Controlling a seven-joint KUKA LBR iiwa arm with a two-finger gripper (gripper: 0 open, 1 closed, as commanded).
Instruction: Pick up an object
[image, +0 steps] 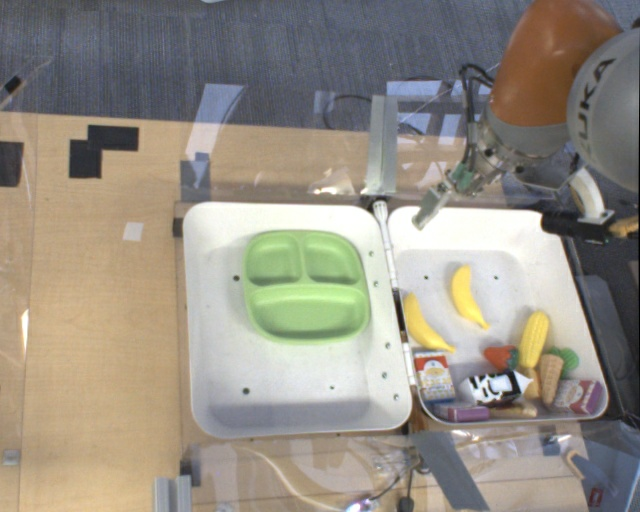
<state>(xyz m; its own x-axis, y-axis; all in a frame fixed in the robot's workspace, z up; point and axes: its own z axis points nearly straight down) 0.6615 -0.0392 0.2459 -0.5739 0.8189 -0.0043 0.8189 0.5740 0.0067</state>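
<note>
**Operator:** What would I see, looking down on the wooden bench (100, 300)?

**Describer:** You would see two shallow white plastic bins side by side. The left bin (215, 390) holds a lime-green plastic plate with three compartments (305, 285), lying flat near its middle. The right bin (500, 240) holds a scatter of toy food.

**Operator:** Where exactly is the toy food?

**Describer:** A yellow plastic banana (467, 296) lies near the bin's middle. A second yellow banana (423, 325) lies by the left wall. Along the near edge you have a small red-and-white carton (433, 377), a black-and-white cow-patterned box (497, 385) and a flat purple piece (463, 411). To their right sit a yellow corn cob (534, 338), a tan cone (551, 378), a red piece (499, 355) and a green piece (567, 357), crowded together.

**Operator:** And the arm?

**Describer:** The grey arm with its orange band (545, 60) reaches in from your right. Its end effector (428, 211) hangs over the far left corner of the right bin, tilted down to the left, well apart from every toy. Nothing sits between its fingers, but I cannot tell whether they are open or closed.
</note>
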